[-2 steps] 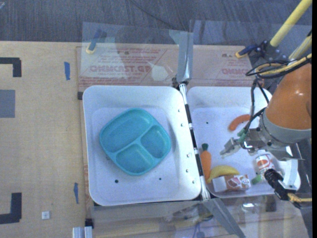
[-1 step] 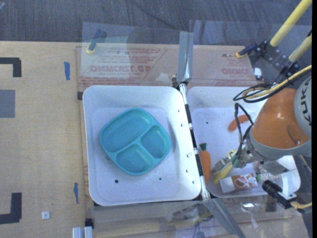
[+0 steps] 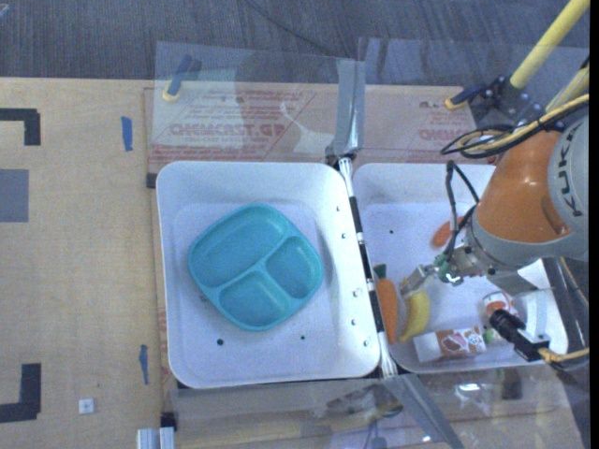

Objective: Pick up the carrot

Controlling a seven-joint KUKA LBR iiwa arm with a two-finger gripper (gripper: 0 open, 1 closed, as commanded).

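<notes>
the carrot [image 3: 386, 307] lies along the left wall of the right bin [image 3: 393, 190], beside a banana [image 3: 416, 313]. the gripper [image 3: 418, 277] hovers just above them, probably to descend; i cannot tell its opening.

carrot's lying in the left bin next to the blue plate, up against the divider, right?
Not quite. The carrot does lie up against the divider, but in the right bin, beside the banana. The blue plate sits alone in the left bin. The camera view shows this.
</notes>
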